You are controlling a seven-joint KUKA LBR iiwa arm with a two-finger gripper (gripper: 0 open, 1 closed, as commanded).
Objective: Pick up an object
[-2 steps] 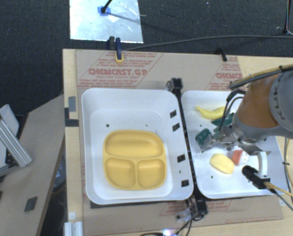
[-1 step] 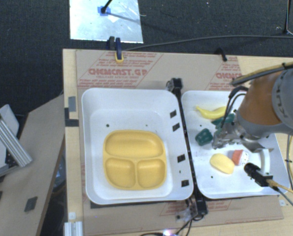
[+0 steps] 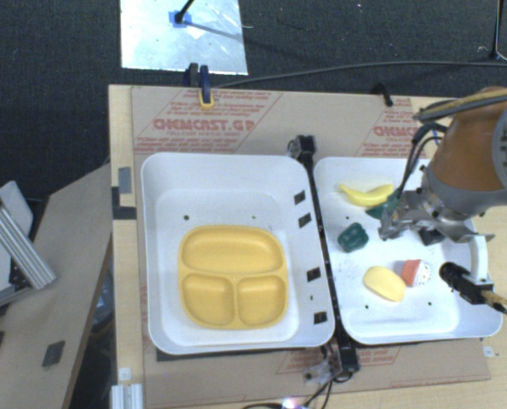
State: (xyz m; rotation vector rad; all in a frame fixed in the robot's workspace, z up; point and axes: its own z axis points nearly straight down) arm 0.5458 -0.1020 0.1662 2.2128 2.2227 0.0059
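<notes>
Hovering over the right bin [image 3: 355, 326], my hand [image 3: 391, 221] sits just beside the banana [image 3: 365, 195], green block [image 3: 352, 237] down-left, lemon [image 3: 384, 283] below; its grip I cannot tell.

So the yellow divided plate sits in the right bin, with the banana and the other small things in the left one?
Other way round. The camera view shows the yellow divided plate in the left bin, with the banana and small things in the right bin.
</notes>
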